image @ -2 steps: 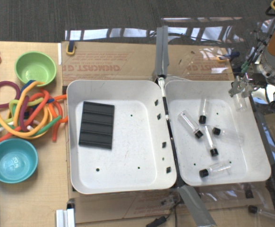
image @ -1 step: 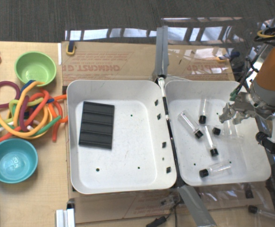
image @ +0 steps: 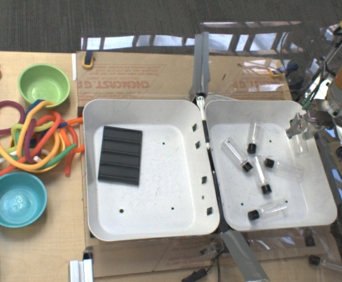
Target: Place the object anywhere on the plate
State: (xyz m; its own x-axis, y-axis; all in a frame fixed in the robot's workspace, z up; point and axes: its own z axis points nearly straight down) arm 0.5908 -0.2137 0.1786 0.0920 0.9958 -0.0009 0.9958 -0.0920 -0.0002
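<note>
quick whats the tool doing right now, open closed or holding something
tool: at the right bin's upper right edge, seemingly shut on a clear vial; the grip is hard to make out.

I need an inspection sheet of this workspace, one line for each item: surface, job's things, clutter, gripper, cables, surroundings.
Surface: two white bins, left bin and right bin, on cardboard.
Job's things: black plate flat in the left bin; clear vials with black caps scattered in the right bin.
Clutter: green bowl, blue bowl and coloured tubes on the wooden table at left.
Gripper: gripper over the right bin's far right corner; a vial seems to hang below it; hold unclear.
Cables: wires along the arm.
Surroundings: dark carpet.
</note>
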